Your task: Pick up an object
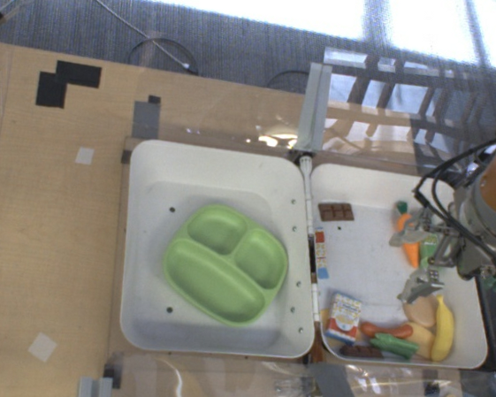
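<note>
Left bin [138,225] holds a green divided plate [225,263], lying flat near the middle. Right bin [364,193] holds a brown chocolate bar [335,212] near its top left, a small carton [344,316] at the lower left, a red pepper [386,329], a green vegetable [396,345], a dark bar [361,350], a yellow banana [443,328] at the lower right and an orange carrot [403,221] near the top right. Both bins sit on the worktop [41,214]. Arm reaches in from the right; end effector [426,277] hangs over the right bin's right side, just above the banana, nothing seen between its fingers; open or closed cannot be told.
</note>
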You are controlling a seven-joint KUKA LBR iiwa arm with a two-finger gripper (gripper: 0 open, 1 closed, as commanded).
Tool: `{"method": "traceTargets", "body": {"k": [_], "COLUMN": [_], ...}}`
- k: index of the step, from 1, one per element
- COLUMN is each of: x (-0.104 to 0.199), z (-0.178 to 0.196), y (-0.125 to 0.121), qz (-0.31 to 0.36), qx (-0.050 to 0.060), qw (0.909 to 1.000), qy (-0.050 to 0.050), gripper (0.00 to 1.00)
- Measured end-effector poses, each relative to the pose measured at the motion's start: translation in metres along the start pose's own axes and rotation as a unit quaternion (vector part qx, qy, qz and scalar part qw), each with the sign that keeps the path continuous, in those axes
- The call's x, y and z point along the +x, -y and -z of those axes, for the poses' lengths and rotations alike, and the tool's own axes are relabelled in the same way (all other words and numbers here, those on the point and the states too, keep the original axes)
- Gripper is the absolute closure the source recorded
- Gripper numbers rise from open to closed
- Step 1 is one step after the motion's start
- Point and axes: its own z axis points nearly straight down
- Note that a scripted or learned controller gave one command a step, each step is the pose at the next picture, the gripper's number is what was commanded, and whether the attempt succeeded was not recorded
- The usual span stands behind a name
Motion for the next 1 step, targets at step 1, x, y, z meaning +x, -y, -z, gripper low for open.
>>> {"method": "traceTargets", "body": {"k": [1], "x": [-0.0786], "z": [-0.0605], "y": [0.017], "qz": [-0.065], "qx": [0.0], "qw": [0.9979], "qy": [-0.002], "gripper": [0.0]}}
